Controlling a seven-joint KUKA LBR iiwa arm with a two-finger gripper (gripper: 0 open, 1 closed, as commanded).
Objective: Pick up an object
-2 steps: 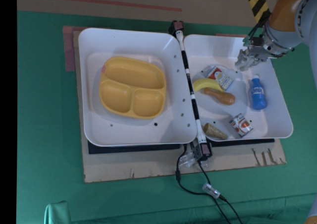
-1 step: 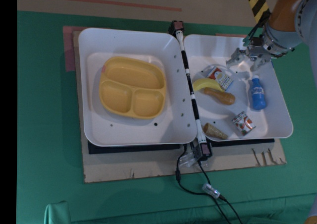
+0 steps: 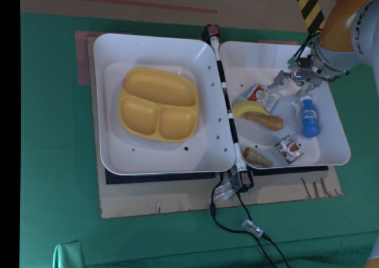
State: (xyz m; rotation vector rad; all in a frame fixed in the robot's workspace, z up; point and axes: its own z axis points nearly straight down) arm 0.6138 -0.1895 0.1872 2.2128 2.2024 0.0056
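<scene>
My gripper [image 3: 291,85] hangs over the back part of the right bin [image 3: 335,142], fingers spread open with nothing between them. Just below its right finger lies a blue bottle [image 3: 308,117] with a white cap. A small red and white carton [image 3: 262,97] sits beside the left finger. In front of that are a yellow banana [image 3: 244,108] and a brown squash-shaped toy [image 3: 266,121]. A red and white can [image 3: 289,149] and a tan cone [image 3: 256,156] lie near the bin's front edge.
The left bin [image 3: 112,148] holds a yellow divided plate [image 3: 158,104]. A black hinge strip [image 3: 226,104] runs between the bins, with cables [image 3: 249,225] trailing off the front. Green bench surface surrounds the bins.
</scene>
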